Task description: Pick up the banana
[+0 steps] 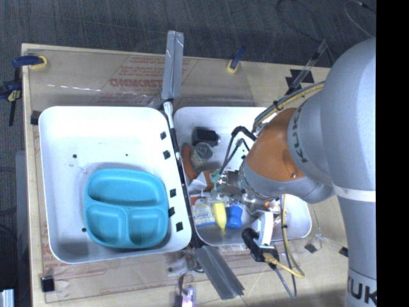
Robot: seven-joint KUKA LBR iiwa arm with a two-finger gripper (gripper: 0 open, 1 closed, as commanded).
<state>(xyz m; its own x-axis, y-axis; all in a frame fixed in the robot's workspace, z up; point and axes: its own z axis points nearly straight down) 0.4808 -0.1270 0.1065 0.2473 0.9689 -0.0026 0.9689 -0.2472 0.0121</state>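
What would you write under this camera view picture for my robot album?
Robot arm reaching into the right bin over the yellow banana; blue tray in the left bin.

The arm (300, 152) covers much of the right bin (192, 117), hiding the gripper's fingers. The banana (220, 216) shows partly, its upper end under the wrist. Small items around it are too cluttered to identify.

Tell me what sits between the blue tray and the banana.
In the camera view, the bins' adjoining walls and a small white-labelled item lie between the blue tray and the banana.
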